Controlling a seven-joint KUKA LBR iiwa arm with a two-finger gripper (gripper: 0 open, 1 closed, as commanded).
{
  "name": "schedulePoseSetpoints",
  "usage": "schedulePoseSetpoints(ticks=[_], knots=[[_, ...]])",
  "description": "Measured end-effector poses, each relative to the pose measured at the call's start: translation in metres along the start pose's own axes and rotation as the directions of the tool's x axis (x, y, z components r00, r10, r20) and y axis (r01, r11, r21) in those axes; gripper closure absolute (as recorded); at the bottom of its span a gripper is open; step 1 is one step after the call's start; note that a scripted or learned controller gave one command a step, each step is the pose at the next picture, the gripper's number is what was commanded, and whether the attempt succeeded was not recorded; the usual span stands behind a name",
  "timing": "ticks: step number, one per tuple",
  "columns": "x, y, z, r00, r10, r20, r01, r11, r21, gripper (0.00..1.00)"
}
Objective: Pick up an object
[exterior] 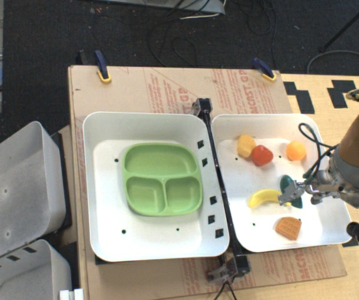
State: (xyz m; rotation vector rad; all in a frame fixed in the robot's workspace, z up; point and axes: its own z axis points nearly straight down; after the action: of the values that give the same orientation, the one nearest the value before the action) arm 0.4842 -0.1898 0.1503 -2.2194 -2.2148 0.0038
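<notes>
In the right bin (329, 230) I see open floor along the near edge and centre. The banana (263, 197), red ball (262, 155) and cookie (288, 227) crowd the rest. The green tray (163, 178) fills most of the left bin (104, 230).

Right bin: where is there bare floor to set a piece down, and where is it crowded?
In the right bin, bare floor lies near-left, below the banana, and along the far wall. It is crowded around the gripper, with the teal piece and cracker.
</notes>
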Motion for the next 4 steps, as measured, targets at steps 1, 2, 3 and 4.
schedulePoseSetpoints(ticks=[1,2,3,4], knots=[[0.001,0.0,0.053,1.0,0.001,0.001,-0.001,1.0,-0.003,0.0],[0.0,0.001,0.041,1.0,0.002,0.003,-0.001,1.0,-0.007,1.0],[0.002,0.005,-0.022,1.0,-0.006,0.005,0.006,1.0,-0.011,1.0],[0.002,0.006,-0.067,1.0,-0.007,0.005,0.007,1.0,-0.011,1.0]])
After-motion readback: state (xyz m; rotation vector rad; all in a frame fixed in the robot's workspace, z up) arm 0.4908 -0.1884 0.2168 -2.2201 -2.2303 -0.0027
